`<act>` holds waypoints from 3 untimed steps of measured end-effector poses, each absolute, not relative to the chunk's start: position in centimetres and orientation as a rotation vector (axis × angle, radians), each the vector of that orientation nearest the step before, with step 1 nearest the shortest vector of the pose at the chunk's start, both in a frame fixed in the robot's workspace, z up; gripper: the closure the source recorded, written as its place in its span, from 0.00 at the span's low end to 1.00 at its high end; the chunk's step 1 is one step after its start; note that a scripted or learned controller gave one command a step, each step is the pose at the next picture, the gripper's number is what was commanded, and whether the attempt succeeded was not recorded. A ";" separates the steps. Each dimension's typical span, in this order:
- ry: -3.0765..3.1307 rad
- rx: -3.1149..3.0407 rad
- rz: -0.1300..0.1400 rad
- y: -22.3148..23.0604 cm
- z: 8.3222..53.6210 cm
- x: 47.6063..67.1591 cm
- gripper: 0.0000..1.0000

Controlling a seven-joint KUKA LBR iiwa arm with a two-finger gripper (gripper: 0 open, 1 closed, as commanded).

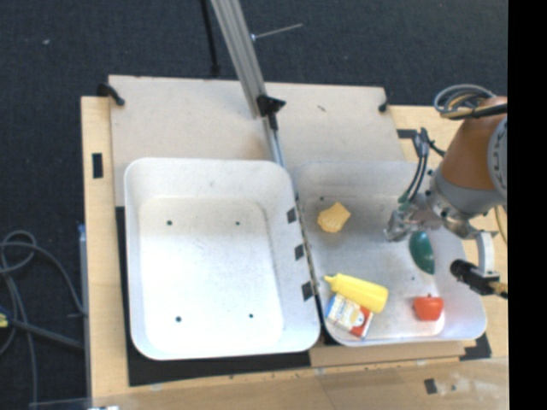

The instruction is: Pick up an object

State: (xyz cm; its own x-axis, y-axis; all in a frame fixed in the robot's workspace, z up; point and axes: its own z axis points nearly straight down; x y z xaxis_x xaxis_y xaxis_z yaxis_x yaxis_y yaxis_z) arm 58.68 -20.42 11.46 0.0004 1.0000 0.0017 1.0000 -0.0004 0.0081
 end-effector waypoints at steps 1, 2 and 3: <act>2.218 2.213 0.005 -21.2 17.6 59.4 1.00; 2.217 2.214 0.005 -21.9 23.8 58.9 1.00; 2.222 2.219 -0.003 -22.1 22.7 59.0 1.00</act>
